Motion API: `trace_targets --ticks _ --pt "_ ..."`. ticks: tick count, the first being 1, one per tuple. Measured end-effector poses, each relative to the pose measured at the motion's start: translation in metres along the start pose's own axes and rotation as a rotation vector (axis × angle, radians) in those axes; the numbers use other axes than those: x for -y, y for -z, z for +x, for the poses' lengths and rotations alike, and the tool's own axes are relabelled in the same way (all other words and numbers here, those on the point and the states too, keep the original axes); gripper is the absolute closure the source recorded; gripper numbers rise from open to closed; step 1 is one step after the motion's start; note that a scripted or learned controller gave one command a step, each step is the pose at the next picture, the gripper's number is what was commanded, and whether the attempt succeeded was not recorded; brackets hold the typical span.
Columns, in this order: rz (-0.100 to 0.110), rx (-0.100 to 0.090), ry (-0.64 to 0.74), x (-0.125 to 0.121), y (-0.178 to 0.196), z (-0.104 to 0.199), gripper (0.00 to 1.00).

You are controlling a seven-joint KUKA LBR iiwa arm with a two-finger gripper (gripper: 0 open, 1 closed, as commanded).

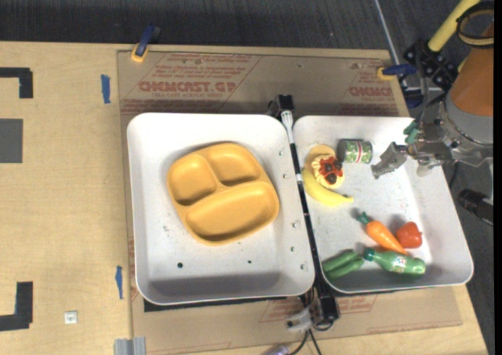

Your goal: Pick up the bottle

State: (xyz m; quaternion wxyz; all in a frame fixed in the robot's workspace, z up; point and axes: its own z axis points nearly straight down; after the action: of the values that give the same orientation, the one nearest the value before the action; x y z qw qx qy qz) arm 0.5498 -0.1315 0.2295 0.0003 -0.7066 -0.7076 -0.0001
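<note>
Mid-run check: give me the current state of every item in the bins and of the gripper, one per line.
green bottle: lying on its side, near edge of the right bin, untouched.
gripper: above the right bin's far part, nothing between its fingers.
can: lying on its side.
banana: lying flat, a small red and black toy on it.
carrot: lying flat.
yellow divided plate: lying flat in the left bin.

One fixed camera is looking down at a slant from above the desk [63,189], taking in both white bins [149,212] side by side, the arm [471,103] coming in from the right.
</note>
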Motion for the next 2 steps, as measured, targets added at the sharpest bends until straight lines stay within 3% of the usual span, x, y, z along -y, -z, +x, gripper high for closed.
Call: trace_targets --ticks 1,2 --pt "-0.002 0.0 0.001 -0.001 0.01 0.0 1.0" --pt "-0.009 0.003 0.096 -0.058 -0.142 -0.021 1.0"
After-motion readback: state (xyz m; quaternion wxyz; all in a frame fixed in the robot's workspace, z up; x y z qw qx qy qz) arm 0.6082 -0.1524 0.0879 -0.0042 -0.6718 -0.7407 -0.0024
